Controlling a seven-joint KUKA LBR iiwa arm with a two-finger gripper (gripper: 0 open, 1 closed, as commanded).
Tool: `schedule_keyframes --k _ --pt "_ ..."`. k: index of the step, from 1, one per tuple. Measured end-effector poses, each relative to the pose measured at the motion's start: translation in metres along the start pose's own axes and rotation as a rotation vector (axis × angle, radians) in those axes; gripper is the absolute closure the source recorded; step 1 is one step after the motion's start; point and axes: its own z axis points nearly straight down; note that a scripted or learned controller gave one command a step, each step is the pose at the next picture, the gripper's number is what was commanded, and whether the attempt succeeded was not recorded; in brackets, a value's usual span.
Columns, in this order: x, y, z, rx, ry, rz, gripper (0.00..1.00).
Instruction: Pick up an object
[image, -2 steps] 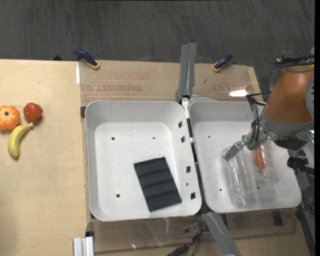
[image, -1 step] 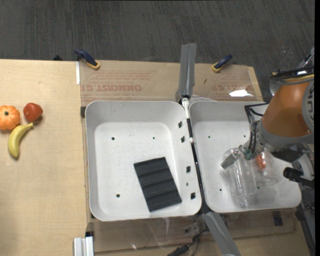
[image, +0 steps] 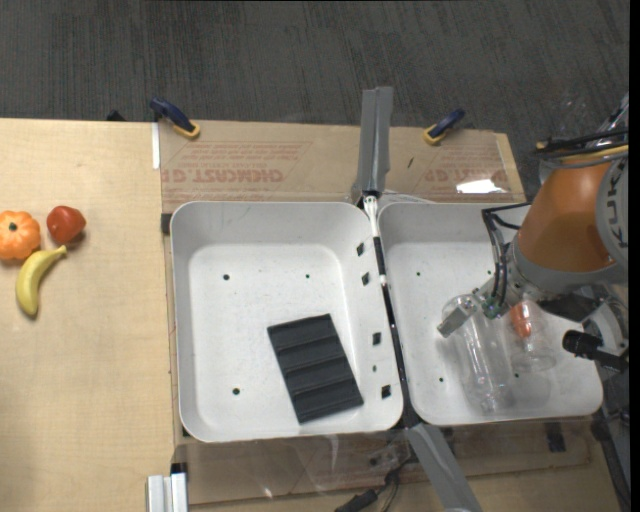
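Note:
A clear plastic bottle (image: 482, 362) lies in the right bin (image: 430, 250), near its front right. Beside the bottle lies something clear with an orange part (image: 522, 320). My gripper (image: 487, 303) hangs low over the bottle's upper end, under the arm's orange band (image: 565, 225). I cannot tell whether it touches the bottle. A black ribbed block (image: 314, 367) lies flat in the front middle of the left bin (image: 215, 250).
An orange fruit (image: 17, 236), a red fruit (image: 66, 224) and a banana (image: 33, 279) lie on the wooden bench at the far left. Two blue clamps (image: 174, 116) (image: 444, 125) hold cardboard behind the bins. A grey strip (image: 375, 140) runs between the bins.

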Motion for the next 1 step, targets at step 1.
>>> schedule_keyframes --k 1 --pt "0.0039 0.0073 0.0007 0.001 0.001 0.0 0.0"
